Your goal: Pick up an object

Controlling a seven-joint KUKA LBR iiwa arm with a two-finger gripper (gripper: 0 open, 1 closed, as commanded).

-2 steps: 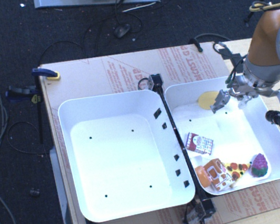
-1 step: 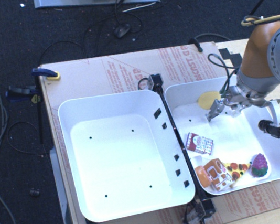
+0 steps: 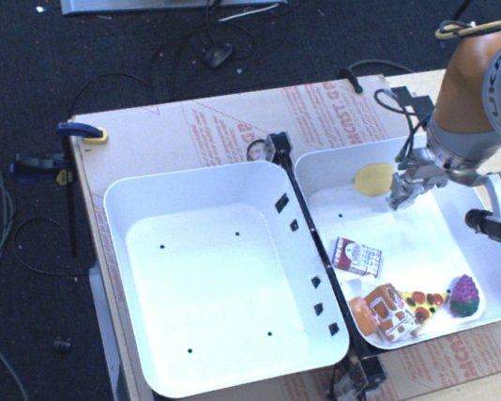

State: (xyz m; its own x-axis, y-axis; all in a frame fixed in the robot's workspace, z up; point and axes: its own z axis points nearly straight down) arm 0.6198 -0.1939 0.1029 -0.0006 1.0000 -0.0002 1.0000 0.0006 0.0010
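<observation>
Yellow, the flat round object (image 3: 374,179) near the right bin's (image 3: 487,250) far edge lies just left of the gripper (image 3: 400,198); whether that claw is spread, I cannot tell.

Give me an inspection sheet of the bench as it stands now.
Surface: bench bears left bin and right bin, side by side.
Job's things: in the right bin, yellow disc at the back, small carton mid-bin, orange box, beads and purple toy along the front.
Clutter: nothing seen.
Grippers: gripper low beside the disc; nothing seen held.
Cables: cable at the arm; more on the floor.
Surroundings: dark floor, blue clamp.
</observation>
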